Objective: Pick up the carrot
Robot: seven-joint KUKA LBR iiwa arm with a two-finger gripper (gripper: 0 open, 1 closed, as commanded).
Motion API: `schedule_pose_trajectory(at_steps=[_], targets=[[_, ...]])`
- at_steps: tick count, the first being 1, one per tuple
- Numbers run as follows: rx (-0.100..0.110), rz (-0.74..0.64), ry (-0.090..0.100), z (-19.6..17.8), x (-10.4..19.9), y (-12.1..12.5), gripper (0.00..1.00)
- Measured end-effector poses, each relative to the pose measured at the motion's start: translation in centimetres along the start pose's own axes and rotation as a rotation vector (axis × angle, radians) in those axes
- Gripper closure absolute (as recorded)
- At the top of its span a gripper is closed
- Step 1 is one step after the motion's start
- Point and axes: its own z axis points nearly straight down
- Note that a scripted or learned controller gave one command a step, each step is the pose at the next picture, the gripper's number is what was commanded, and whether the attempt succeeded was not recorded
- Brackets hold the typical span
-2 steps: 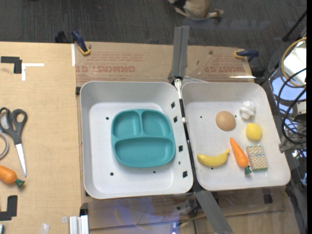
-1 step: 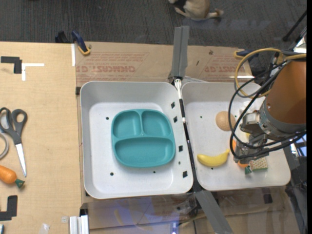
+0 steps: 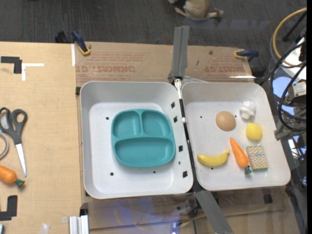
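Carrot: lay in right bin, tilted, green end toward the front, between banana and cracker packet, touching the packet's corner.
Other items: egg, lemon, white lump farther back.
Left bin: held teal divided plate.
Bench: scissors, second carrot.
Gripper: state could not be told.
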Motion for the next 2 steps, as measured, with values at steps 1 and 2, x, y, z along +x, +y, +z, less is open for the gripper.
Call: schedule_pose_trajectory(at_steps=[1,2], targets=[[0.002,0.003,0.0,-9.8,5.3,-0.8,1.0],[0.0,-0.06,-0.001,7.5,7.2,-4.4,1.0]])
